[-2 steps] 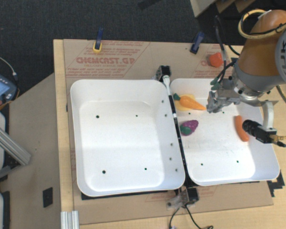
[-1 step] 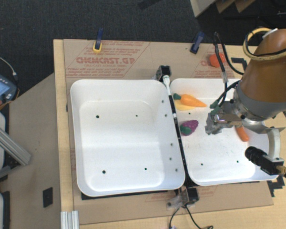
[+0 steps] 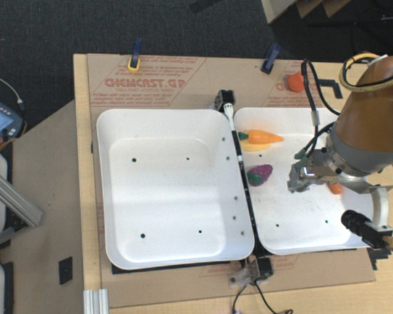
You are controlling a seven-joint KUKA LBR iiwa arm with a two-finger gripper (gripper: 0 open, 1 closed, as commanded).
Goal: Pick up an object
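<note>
— What's the bench like?
— Brown cardboard sheet (image 3: 183,77) with red print, bearing two smooth, shallow white plastic bins.
— And the objects?
— In the right bin (image 3: 281,237): a tapered orange carrot (image 3: 263,137) lying on something yellow (image 3: 252,146), near the bin's left wall; just below it, a rounded purple piece (image 3: 260,173).
— The gripper (image 3: 301,177)?
— Metal, over the right bin, right of the purple piece. Open or closed, I cannot tell. The left bin (image 3: 170,182) lies beside.

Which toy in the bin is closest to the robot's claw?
The purple toy in the right bin. It lies just left of the gripper, while the orange carrot toy sits farther up, beside the divider.
</note>
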